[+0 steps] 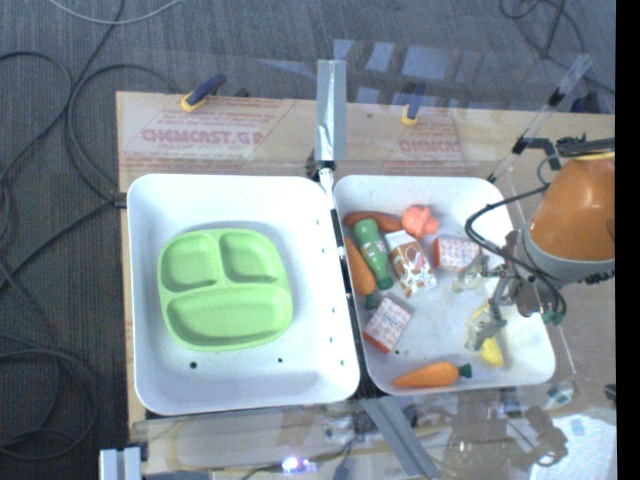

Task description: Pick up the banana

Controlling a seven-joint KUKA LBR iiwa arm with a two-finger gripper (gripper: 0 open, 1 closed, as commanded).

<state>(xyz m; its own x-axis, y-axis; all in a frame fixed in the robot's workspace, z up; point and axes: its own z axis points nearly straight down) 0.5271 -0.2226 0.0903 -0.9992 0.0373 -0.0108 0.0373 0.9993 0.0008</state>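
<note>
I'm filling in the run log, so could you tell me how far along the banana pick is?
Done: the gripper has reached the right bin, directly above the banana. In hand: closing in on it. Left: a visible grasp and the lift; the banana lies on the bin floor.

Two bins sit side by side on the bench (150,138). The left bin (150,368) holds a divided tray (226,289). The right bin (450,188) holds packets, a bottle (373,251) and, near its front right corner, a banana (490,351).

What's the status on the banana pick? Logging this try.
Gripper low over right bin, near corner. Banana just under it, grasp unclear. Carrot lies nearby.
</note>
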